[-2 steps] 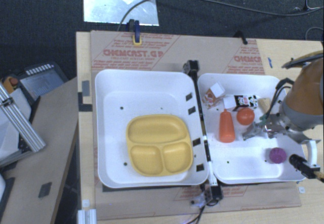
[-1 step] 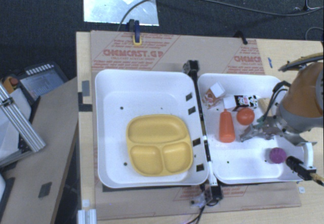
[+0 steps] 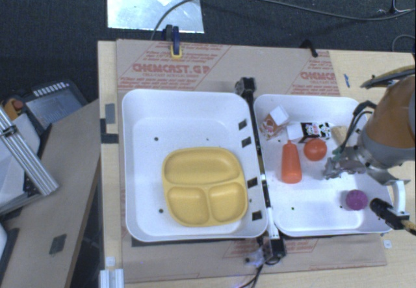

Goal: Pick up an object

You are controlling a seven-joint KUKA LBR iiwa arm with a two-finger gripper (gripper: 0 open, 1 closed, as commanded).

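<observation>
**Arm over the right bin, toys loose on its floor**

The left bin (image 3: pixel 140 117) holds a yellow divided plate (image 3: pixel 203 186), which lies toward its near right corner. Right of that plate, across the divider, the right bin (image 3: pixel 305 222) carries a small white-and-brown carton (image 3: pixel 273 121), an orange bottle (image 3: pixel 290 162), a black-and-white packet (image 3: pixel 316 130) and a red ball (image 3: pixel 315 149). A purple ball (image 3: pixel 355 199) rests farther right, near the front wall. The hand (image 3: pixel 338 166) hangs just right of the red ball; whether it is spread or pressed together cannot be told.
</observation>
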